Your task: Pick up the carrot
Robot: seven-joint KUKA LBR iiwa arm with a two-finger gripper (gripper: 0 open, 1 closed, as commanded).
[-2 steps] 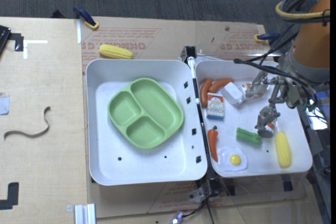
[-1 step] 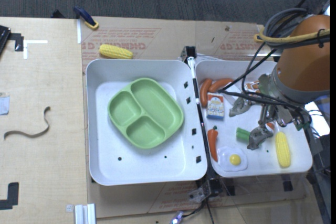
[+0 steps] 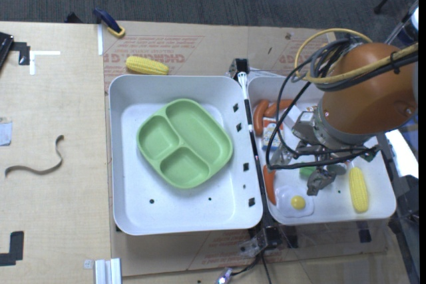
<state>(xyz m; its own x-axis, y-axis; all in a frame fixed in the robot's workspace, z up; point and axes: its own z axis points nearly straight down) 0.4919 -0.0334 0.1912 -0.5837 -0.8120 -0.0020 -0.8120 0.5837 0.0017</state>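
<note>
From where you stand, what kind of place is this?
Probably a robot test lab: a grey and orange arm trailing cables reaches over two white bins, with toy food like plastic corn and a green plate, on a taped wooden bench.

The arm's orange band hangs over the right bin (image 3: 379, 213), with the hand (image 3: 320, 181) low inside it near a fried egg (image 3: 295, 201) and a corn cob (image 3: 359, 189). The carrot (image 3: 261, 114) lies by the bin's left wall. A green divided plate (image 3: 184, 142) sits in the left bin (image 3: 126, 196).
</note>
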